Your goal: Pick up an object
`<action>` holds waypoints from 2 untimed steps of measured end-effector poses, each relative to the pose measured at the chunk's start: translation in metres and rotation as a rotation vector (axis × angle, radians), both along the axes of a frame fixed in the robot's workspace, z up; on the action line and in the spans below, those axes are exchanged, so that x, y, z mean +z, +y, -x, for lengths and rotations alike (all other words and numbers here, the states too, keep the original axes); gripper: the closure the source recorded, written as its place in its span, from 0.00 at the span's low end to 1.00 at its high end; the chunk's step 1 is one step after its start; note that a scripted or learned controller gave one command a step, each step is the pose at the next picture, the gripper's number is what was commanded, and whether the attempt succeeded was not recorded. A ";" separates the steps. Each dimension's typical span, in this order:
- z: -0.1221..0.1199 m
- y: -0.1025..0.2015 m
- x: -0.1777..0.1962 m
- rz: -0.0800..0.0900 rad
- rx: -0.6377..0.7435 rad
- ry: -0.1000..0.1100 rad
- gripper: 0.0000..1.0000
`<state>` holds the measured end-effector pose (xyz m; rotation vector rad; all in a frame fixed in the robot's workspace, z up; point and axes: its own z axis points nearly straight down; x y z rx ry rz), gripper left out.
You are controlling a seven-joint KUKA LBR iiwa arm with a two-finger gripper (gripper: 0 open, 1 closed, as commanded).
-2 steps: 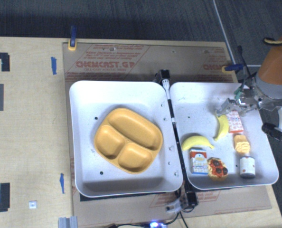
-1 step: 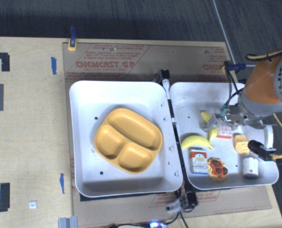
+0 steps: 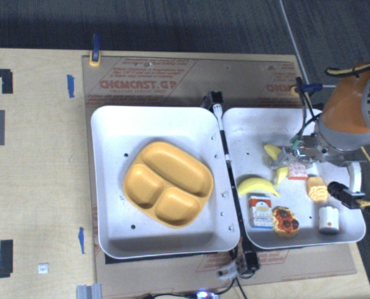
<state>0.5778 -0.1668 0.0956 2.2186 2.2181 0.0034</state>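
Pale wooden table [image 3: 35, 185] with black tape marks near its left edge and short blue tape strips. Brown cardboard sheet [image 3: 191, 73] with red lettering, lying flat under both bins, pinned by a blue-and-yellow clamp [image 3: 95, 48] at its upper left corner. Left white bin [image 3: 110, 129], shallow, with rounded corners. Right white bin [image 3: 247, 126] just beside it, the two touching along a black divider strip [image 3: 225, 154]. Dark grey carpet [image 3: 172, 11] beyond the table's far edge. Thin grey cable [image 3: 288, 23] running at a slant across the carpet at upper right.
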 end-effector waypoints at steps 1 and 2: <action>-0.005 0.090 0.120 -0.002 0.002 0.003 1.00; 0.096 0.163 0.150 -0.003 0.001 0.006 1.00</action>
